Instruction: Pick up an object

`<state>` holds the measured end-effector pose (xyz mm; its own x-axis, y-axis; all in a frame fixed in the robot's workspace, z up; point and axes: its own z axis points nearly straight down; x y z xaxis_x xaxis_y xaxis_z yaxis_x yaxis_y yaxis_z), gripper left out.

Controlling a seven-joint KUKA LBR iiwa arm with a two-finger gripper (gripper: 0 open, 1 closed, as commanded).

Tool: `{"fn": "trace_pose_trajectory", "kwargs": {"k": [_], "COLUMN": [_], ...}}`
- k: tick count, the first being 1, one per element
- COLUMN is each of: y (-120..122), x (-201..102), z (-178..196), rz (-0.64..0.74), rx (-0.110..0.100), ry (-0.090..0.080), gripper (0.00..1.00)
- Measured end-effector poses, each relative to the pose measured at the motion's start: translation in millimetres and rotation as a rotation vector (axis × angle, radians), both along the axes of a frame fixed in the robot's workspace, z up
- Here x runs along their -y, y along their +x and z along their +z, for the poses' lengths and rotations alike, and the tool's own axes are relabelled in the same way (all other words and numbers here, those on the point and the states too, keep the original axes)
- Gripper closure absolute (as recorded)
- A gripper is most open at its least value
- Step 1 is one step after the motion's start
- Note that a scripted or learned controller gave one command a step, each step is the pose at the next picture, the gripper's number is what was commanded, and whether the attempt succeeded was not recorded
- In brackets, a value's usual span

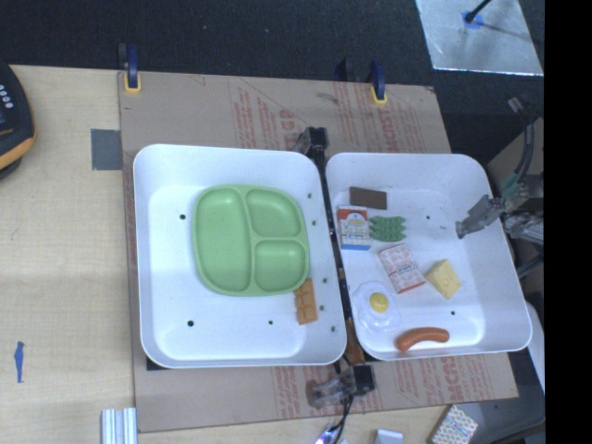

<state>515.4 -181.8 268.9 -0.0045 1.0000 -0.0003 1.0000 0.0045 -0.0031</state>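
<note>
Grey metal pincer (pixel 465 227) hovers at the right bin's edge, grip state unclear, pale yellow cheese wedge (pixel 444 278) just below-left.

arm mostly cut off at right edge, tool (pixel 474 218) fingers too blurred to tell

1. Two white bins sit side by side: the right bin (pixel 504 336) lies beneath the jaws, and the left bin (pixel 148 248) is beside it, toward the view's left of them.
2. A brown cardboard sheet (pixel 231 109) lies under both bins on the wooden bench (pixel 55 276).
3. Two blue clamps (pixel 131 67) (pixel 376 81) grip the cardboard's far edge, above and left of the jaws.
4. A black-and-yellow device (pixel 11 118) lies at the left edge, far from the jaws.
5. A silvery sheet (pixel 476 21) lies on the dark floor, well above the jaws.
</note>
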Motion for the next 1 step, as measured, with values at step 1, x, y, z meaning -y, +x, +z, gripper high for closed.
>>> {"fn": "trace_pose_trajectory", "kwargs": {"k": [1], "y": [22.5], "x": [-35.0], "z": [-118.7], "rz": [0.005], "rx": [-0.009], "ry": [0.003], "gripper": [0.00]}}
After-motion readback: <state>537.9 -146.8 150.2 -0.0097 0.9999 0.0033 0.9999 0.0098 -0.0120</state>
